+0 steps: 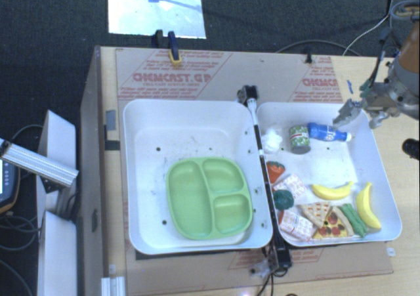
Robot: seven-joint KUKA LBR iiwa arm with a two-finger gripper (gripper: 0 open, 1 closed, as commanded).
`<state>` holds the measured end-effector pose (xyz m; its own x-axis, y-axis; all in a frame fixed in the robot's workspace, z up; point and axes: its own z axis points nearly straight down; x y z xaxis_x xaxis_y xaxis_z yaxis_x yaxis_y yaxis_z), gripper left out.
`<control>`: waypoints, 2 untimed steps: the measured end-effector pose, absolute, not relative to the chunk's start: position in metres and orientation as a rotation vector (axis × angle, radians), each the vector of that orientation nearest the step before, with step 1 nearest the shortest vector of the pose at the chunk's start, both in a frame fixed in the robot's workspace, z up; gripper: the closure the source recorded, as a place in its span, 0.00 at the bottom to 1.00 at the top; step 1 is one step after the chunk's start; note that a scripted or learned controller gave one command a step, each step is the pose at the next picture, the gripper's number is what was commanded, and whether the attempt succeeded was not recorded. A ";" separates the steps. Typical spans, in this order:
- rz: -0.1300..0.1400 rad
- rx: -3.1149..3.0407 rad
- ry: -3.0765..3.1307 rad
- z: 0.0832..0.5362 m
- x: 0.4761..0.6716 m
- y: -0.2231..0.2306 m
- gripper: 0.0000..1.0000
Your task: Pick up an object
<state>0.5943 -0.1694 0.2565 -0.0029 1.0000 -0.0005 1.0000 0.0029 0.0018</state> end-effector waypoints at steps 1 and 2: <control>0.003 2.216 2.227 0.207 0.648 -0.099 0.00; -0.001 2.217 2.227 0.129 0.668 -0.088 0.00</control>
<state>0.6680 -0.0876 0.1292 -0.0046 1.0000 0.0006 1.0000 0.0046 -0.0012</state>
